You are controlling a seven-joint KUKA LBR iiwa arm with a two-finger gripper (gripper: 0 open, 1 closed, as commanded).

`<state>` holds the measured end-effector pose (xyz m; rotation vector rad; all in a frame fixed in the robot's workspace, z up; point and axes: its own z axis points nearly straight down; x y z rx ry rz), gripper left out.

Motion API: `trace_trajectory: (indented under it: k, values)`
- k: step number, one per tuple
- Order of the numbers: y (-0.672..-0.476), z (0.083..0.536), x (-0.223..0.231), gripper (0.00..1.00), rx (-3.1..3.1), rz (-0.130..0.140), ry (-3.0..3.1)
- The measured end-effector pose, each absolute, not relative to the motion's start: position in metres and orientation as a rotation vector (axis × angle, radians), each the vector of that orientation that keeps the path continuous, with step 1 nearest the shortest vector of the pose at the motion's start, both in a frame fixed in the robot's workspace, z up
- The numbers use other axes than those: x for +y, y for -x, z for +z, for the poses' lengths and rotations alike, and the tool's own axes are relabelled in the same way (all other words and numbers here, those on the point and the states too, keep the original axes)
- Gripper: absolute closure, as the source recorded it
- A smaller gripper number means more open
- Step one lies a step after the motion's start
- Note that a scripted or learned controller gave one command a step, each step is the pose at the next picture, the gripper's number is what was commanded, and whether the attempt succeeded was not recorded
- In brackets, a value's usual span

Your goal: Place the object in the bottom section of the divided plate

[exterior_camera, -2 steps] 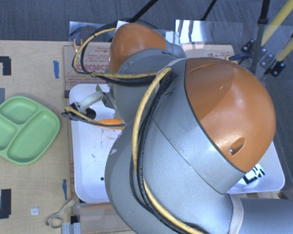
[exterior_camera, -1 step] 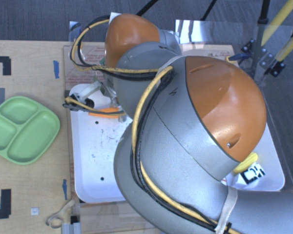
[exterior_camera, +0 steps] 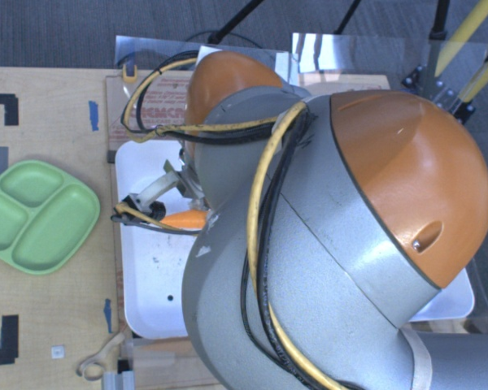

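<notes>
A green divided plate lies on the wooden bench at the left, outside the bins; its large section faces the lower right and two small sections sit at its top and left. An orange carrot-like object lies in the left white bin, close to that bin's left wall. My gripper reaches down into this bin just above the orange object, mostly hidden under my own grey and orange arm. Whether it touches the object cannot be told.
My arm covers most of both bins; a corner of the right bin shows at the lower right. Black tape corners and blue tape strips mark the bench. A tan cord loop lies near the front edge.
</notes>
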<state>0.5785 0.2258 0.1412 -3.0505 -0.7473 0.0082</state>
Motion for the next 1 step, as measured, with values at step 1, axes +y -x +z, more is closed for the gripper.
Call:
trace_trajectory:
  k: [1]
  values:
    - [-0.5923,0.1944,0.2236,1.00,-0.312,-0.001,3.126]
